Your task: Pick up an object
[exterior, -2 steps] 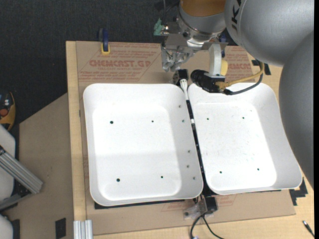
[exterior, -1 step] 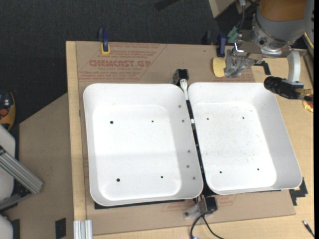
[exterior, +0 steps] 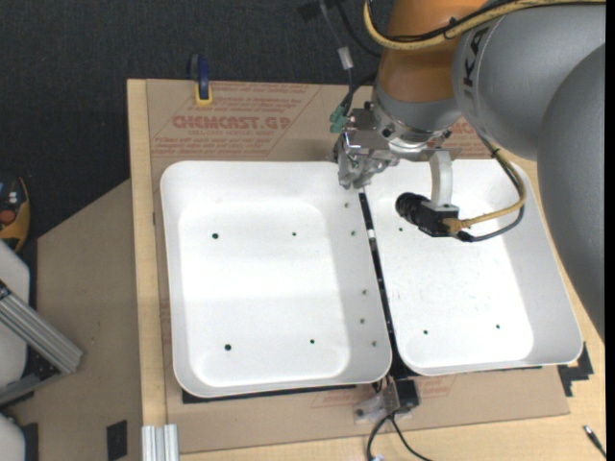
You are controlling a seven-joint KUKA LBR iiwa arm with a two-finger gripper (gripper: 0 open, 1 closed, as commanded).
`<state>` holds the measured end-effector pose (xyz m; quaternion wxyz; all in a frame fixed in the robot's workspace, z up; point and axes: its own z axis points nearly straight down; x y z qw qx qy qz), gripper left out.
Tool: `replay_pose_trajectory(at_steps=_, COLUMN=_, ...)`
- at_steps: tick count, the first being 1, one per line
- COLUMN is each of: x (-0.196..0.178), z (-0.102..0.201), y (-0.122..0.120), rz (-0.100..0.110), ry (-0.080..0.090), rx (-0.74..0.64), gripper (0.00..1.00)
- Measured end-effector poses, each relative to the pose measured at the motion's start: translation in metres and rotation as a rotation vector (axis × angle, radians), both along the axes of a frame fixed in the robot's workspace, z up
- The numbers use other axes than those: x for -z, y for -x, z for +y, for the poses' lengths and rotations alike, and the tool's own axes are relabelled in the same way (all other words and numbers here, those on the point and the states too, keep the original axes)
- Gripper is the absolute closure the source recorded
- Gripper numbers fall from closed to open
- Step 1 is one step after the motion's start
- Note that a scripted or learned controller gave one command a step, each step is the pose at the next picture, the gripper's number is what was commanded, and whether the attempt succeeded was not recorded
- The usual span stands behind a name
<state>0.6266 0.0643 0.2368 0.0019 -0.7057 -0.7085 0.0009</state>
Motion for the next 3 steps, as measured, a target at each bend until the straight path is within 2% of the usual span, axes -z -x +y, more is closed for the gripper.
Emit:
replay_pose_trajectory(at_steps=1, x=-0.057, z=-0.017, y=0.011, rz=-0.006, ry=0.002, rx=0.004, gripper=1.00)
replay_pose_trajectory(at_steps=2, x=-0.071, z=-0.018, y=0.049, rz=-0.001, ry=0.001, rx=0.005, gripper=1.00)
replay_pose_trajectory(at_steps=3, x=-0.094, z=-0.030, y=0.076, rz=-0.003, ry=0.001, rx=0.005, gripper=1.00)
